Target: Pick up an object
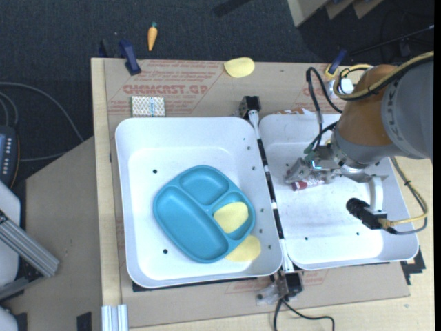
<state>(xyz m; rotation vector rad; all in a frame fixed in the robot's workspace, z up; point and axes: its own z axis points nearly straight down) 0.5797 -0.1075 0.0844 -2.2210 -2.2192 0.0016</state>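
Arm: I see the grey arm [413,109] reaching in from the right, its orange band [365,119] over the far part of the right bin [331,254].

Gripper: the gripper [301,172] is low over the left half of the right bin, near the divide between the two bins.

Claw state: I cannot tell from this angle whether it is spread or pinched. The tip is small and partly hidden by the wrist.

Task thing: a small red-and-white item [307,183] lies on the right bin's floor, right at the gripper's tip. I cannot make out whether they touch or whether it is gripped.

Left bin: the left bin [179,143] holds a blue divided plate [186,219], set at a slant near its middle.

Plate contents: one yellow piece [232,216] sits in the plate's small right-hand compartment. The other compartments look bare.

Beside plate: a second yellow piece [243,249] lies on the bin floor, touching the plate's near right edge.

Bench: on the bench [186,81] behind the bins I note a third yellow lump [239,67] at the far edge and a small patterned packet [148,105] just past the left bin's far corner.

Floor: a small orange thing [152,37] lies on the dark floor beyond the bench.
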